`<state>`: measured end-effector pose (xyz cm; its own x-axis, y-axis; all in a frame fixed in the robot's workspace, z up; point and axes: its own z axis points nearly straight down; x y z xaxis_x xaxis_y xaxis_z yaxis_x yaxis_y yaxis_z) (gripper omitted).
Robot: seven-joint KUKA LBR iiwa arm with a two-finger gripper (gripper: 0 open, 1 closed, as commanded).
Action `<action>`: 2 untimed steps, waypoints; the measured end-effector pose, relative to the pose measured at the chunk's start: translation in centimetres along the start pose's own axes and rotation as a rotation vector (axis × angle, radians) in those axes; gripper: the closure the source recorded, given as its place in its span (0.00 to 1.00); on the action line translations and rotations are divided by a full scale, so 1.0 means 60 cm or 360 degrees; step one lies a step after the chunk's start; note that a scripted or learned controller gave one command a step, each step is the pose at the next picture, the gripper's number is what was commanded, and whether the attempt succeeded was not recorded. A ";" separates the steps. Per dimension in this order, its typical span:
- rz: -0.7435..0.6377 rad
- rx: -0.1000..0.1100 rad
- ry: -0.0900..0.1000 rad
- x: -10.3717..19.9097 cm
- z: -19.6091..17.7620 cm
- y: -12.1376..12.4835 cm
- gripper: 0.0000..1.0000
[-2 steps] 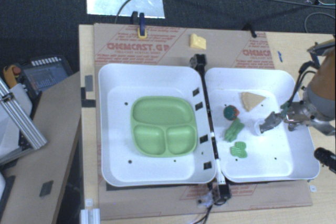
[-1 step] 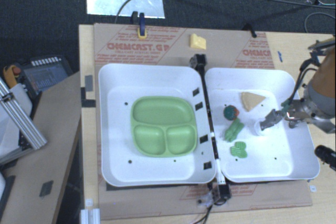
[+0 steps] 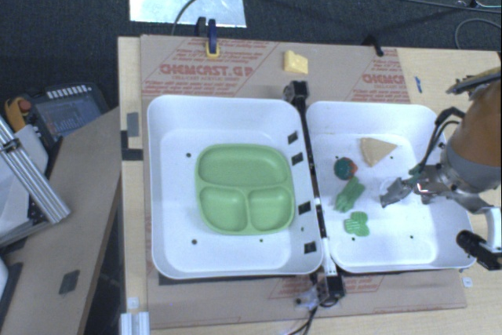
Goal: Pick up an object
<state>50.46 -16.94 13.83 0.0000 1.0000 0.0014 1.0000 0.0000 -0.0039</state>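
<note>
The arm (image 3: 474, 141) reaches in from the right and the gripper (image 3: 398, 192) hangs low over the right bin (image 3: 416, 247), with nothing seen between its tips; at this size it cannot be told how the tool stands. Just to its left lie the candidates: a tan wedge (image 3: 376, 149) near the back of the bin, a small round piece, teal with a red side (image 3: 344, 167), in front of that, then a long green piece (image 3: 350, 194) touching or nearly touching the round one, and a flat bright-green piece (image 3: 357, 223) nearest the front. All look like small toy food, so likely light and stiff, smooth enough to skid on the slick white floor if nudged. The long green piece seems the nearest and best bet, taken across its narrow middle; the round one could roll away, and the flat one sits low and offers little to pinch. The left bin (image 3: 169, 192) carries a pale green divided tray (image 3: 243, 188), well apart from the action. Both bins sit on cardboard (image 3: 235, 68) on the bench, a yellow block (image 3: 296, 62) lying behind them, cables trailing across dark carpet (image 3: 63, 4).
</note>
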 end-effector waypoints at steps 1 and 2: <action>-0.0001 -0.0001 0.0001 0.001 0.087 0.000 0.00; -0.0002 -0.0010 -0.0004 0.000 0.065 0.002 1.00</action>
<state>50.54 -16.96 9.92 -0.0013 1.0000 -0.0013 1.0000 0.0013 0.0022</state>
